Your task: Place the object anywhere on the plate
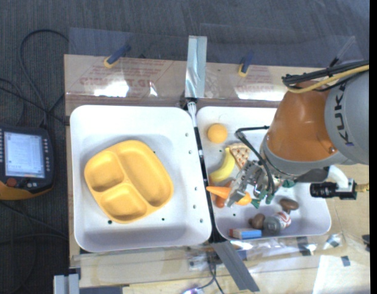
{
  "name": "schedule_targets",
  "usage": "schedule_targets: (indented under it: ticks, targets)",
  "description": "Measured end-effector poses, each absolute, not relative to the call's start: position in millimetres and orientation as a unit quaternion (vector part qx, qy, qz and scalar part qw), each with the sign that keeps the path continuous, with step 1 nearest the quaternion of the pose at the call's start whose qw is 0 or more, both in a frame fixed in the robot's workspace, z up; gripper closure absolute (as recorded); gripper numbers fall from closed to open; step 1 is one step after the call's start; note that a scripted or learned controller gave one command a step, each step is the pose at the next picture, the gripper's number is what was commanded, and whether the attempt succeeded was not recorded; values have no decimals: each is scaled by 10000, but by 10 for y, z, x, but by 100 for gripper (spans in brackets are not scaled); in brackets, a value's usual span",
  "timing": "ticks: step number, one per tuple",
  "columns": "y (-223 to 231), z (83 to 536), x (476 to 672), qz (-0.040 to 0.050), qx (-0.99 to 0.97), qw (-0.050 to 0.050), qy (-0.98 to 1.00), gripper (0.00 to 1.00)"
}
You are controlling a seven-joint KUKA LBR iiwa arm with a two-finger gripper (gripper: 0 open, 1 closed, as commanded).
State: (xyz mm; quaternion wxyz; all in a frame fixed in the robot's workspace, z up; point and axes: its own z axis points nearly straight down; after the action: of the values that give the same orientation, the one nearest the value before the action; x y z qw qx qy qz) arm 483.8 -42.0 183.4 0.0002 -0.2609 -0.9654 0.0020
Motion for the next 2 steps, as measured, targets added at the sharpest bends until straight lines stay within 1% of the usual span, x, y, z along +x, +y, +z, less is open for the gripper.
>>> schedule_targets:
  ticks: [1,2]
  targets:
    - [301,1866,5324,-2,-1909,0,-9816,100]
    - [780,2240,5681,-2,-1127,-19,-9936,100]
